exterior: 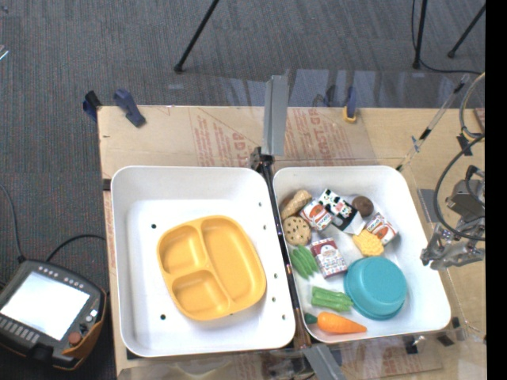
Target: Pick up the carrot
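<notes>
Orange and tapering, the carrot [341, 324] is being shown lying flat at the near edge of the right bin [412, 204], its green top pointing left and its tip pointing right. It is lying just below a green bean pod [331, 298] and beside the lower left of a teal bowl [376, 286], which is sitting upside down. Further back in the same bin, a small carton [329, 257], a round biscuit [297, 230], a yellow cracker [367, 243], a cow-patterned carton [338, 207], a bread roll [295, 203] and a brown round piece [363, 206] are being seen crowded together.

A yellow divided plate [211, 267] is resting in the left bin [135, 188].

The jaws [450, 253] are being held outside the right bin, off its right wall and over the worktop [198, 137], well apart from the carrot. Nothing is seen between them; whether they are spread or pressed together cannot be told.

A handheld control screen [47, 311] is lying on the floor at lower left.
</notes>
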Controlling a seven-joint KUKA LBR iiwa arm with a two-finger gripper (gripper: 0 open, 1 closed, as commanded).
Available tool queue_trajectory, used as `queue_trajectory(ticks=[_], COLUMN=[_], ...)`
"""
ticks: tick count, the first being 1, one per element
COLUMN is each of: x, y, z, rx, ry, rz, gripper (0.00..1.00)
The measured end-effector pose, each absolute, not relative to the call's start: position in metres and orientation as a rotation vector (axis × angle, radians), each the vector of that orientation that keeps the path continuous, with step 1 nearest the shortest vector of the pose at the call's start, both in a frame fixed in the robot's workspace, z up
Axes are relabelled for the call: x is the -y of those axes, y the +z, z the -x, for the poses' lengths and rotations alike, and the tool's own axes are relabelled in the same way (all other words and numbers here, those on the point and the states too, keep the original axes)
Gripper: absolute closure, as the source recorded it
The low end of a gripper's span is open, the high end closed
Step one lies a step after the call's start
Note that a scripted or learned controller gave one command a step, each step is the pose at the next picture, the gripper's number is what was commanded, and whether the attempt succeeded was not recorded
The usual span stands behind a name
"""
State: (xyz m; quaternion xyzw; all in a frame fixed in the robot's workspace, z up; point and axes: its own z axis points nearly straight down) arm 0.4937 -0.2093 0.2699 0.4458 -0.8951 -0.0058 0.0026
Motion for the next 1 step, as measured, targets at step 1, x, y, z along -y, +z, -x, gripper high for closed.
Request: queue_trajectory(ticks=[1], x=[0.2102], y=[0.3958], z=[-0.5321], rx=[2.604], ry=[0.0], rz=[-1.767], gripper=[1.0])
